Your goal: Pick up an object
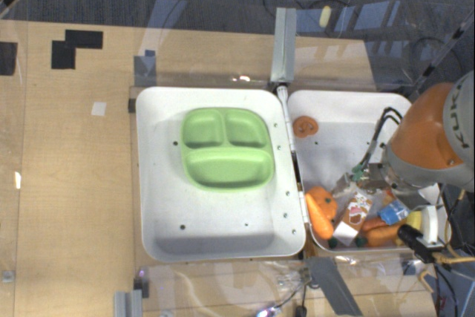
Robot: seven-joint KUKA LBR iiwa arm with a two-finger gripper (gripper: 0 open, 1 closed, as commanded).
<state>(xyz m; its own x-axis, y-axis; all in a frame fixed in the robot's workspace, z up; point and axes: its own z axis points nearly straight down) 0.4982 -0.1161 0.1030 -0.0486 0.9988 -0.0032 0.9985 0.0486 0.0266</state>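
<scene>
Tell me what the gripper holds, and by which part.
Cannot be told: the gripper is low among the toy food pile in the right bin.

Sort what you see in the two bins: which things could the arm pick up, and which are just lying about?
For the job:
- gripper
- orange carrot-like toy
- blue block
- small round orange piece

Lying about:
- green divided tray
- left bin

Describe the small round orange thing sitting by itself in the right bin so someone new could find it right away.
Start at the right bin, the one the arm reaches into. Look to its upper left corner, close to the divider between the two bins: the small round orange disc lies there alone on bare white floor. Every other item is piled along the bin's lower edge, like the larger orange carrot-shaped toy.
</scene>
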